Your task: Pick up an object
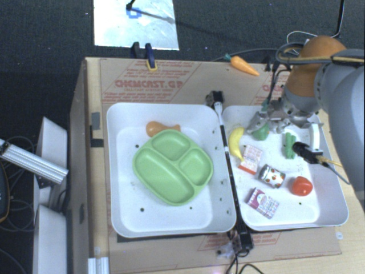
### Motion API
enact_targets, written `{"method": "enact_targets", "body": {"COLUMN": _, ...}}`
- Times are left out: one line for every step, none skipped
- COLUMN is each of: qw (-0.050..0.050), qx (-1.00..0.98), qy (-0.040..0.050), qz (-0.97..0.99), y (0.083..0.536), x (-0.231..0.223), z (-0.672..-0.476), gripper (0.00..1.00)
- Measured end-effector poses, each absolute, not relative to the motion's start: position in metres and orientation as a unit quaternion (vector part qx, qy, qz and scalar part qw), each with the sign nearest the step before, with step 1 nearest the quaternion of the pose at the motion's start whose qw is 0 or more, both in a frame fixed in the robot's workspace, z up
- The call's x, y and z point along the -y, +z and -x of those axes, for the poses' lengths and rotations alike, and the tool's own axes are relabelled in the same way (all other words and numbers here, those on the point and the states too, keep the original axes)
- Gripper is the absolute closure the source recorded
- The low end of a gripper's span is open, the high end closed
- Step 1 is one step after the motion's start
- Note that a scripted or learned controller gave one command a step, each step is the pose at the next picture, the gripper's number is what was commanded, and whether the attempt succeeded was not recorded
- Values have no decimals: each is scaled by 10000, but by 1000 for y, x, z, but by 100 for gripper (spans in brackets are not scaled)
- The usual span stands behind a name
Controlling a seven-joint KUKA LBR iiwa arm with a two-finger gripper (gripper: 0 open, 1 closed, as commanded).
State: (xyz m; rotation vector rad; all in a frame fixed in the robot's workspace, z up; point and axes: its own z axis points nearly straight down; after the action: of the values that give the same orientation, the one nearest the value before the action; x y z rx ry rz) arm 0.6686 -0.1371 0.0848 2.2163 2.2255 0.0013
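Claw [267,122] low over the far left part of the right bin [336,210], reaching in from the right beneath the grey arm [342,90] and its orange band [311,61]. Opening hard to make out: metal parts crowded and blurred, so cannot tell wide from narrow, nor whether anything sits inside. Small green object [260,132] right at the claw tips, partly hidden by them, rounded, shape otherwise unclear. Yellow banana [235,141] just beside, toward the divider between bins. Nearer the camera, a red-and-white packet [251,158], a small can [272,176], a red tomato [301,185] and a purple-and-white packet [262,202]. Left bin [122,210] with a green divided plate [173,166] half covering an orange item [155,128]. Carrot [244,65] on the surface [171,81] behind the bins.
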Motion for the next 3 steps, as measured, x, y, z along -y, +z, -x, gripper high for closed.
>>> {"method": "enact_targets", "body": {"qw": 26, "qx": -7099, "qy": 9, "qz": -7043, "y": 96, "x": 137, "z": -670, "gripper": 100}}
{"method": "enact_targets", "body": {"qw": 18, "qx": -7092, "qy": 18, "qz": -7050, "y": 192, "x": 89, "z": -670, "gripper": 100}}
{"method": "enact_targets", "body": {"qw": 5, "qx": -7090, "qy": 16, "qz": -7052, "y": 220, "x": -10, "z": -669, "gripper": 100}}
